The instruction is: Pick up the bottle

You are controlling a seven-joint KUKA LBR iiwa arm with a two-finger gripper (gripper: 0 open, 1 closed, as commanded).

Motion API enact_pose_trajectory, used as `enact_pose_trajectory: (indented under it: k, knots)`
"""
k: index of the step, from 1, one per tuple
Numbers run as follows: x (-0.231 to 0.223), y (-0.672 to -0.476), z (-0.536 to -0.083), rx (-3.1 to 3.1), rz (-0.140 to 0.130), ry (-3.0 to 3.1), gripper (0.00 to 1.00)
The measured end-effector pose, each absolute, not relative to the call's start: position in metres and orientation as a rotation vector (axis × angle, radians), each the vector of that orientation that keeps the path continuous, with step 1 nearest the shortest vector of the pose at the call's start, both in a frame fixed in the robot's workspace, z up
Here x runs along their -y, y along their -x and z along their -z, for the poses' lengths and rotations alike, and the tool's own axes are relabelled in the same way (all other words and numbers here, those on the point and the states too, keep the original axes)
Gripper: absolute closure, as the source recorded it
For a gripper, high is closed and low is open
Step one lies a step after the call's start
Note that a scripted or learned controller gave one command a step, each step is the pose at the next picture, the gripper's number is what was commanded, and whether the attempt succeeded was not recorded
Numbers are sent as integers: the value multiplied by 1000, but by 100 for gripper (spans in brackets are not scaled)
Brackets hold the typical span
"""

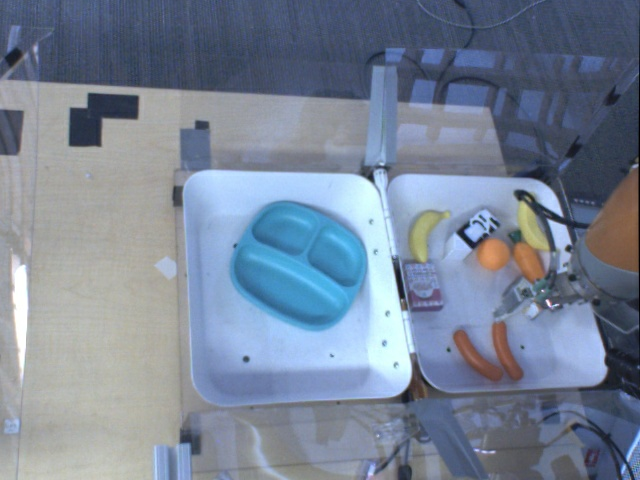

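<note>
A small black-and-white item (478, 228), the nearest match to a bottle, lies in the upper middle of the right bin (575, 368), between a yellow banana (428, 233) and an orange (492, 255). My gripper (522, 301) hangs low over the right side of this bin, reaching in from the right. It is below the orange and a carrot (528, 261), and just above the two sausages (490, 352). It is well apart from the black-and-white item. Nothing shows in its grasp.
A pink box (422, 286) lies by the right bin's left wall. A second banana (533, 225) sits at the upper right. A blue divided plate (298, 263) rests in the left bin (210, 368). A metal divider (381, 118) stands behind the bins.
</note>
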State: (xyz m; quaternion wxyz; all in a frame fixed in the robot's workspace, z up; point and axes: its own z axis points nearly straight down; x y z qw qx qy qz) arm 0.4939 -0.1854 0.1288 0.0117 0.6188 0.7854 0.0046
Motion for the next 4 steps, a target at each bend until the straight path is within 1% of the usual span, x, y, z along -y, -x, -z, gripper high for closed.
enact_pose_trajectory:
  k: [1, 2, 3, 4]
  knots:
    - [185, -494, -129, -2449, -14, -1930, 0]
    - [186, -496, -140, -2448, -16, -1924, 100]
    - [186, -496, -140, -2448, -16, -1925, 0]
    - [183, -571, -90, -2594, -12, -1748, 0]
